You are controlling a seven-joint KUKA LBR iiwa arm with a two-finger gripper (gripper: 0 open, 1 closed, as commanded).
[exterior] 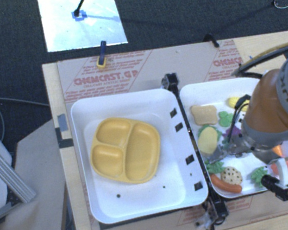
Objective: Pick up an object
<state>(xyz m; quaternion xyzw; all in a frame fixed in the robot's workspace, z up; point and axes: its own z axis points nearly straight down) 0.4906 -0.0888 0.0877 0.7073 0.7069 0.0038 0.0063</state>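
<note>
Dark carpet surrounds my surface [142,76], which is covered by a brown cardboard sheet printed in red with "CHEMCAST" on its far left part and again, partly cut off, on the far right. Two shallow white bins sit side by side on it. My left bin [149,204] holds a yellow divided plate [126,149] with three compartments, lying flat near its middle. My right bin [206,91] holds the small play-food pieces I could pick from: a tan slice of toast [204,114] near the far left corner, a pale yellow-green pear-like piece [208,139] just below it, a green leafy piece [226,119] beside the toast, a bright yellow piece [235,102] farther back, a speckled cookie [231,174] and an orange-red sausage [226,185] touching it at the near edge, and a green broccoli piece [258,174] to their right. My grey arm with its orange band [266,104] hangs over the middle of this bin, and my gripper [232,144] is low among the pieces, near a purple piece [234,133]. Whether my fingers are spread or clenched, I cannot tell.
</note>
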